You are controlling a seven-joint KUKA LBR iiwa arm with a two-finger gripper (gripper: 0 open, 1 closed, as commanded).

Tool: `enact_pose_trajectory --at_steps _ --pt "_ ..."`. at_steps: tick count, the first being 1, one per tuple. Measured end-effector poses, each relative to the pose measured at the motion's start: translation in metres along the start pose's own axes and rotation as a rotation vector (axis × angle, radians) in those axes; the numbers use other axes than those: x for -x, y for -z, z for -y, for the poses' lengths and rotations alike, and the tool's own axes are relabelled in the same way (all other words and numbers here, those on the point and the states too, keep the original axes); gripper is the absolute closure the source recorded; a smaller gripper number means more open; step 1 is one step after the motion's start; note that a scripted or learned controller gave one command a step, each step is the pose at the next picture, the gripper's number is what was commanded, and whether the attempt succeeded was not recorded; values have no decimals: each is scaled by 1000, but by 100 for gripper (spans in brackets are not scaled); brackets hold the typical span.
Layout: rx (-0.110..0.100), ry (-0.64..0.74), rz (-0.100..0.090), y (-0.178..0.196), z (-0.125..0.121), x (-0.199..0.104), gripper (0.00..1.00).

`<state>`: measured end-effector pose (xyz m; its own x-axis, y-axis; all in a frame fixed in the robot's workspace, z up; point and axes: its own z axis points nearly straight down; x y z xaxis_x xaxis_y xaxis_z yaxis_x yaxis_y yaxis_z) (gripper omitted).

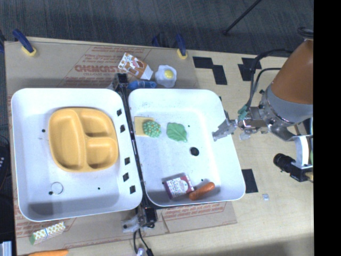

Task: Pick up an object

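The right bin (224, 159) holds a yellow block with a green bumpy piece (147, 127), a green leafy piece (177, 132), a small black disc (194, 152), a maroon packet (178, 185) and an orange sausage-shaped toy (202, 191). My gripper (222, 130) hangs over that bin's right rim, right of the leafy piece and above the black disc. Nothing shows in it. The grey arm with its orange band (295, 79) comes in from the right.
The left bin (21, 159) carries a yellow divided plate (82, 138). Behind the bins lie a snack packet (130, 64), a white and yellow item (166, 75) and a blue object (141, 84). A wrapped candy (48, 232) lies at the front left.
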<state>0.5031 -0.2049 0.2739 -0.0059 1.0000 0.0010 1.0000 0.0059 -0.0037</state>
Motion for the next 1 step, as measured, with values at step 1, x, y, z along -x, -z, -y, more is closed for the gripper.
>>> enact_pose_trajectory --at_steps 1 --pt "4 72 1 -181 -87 -1 0"
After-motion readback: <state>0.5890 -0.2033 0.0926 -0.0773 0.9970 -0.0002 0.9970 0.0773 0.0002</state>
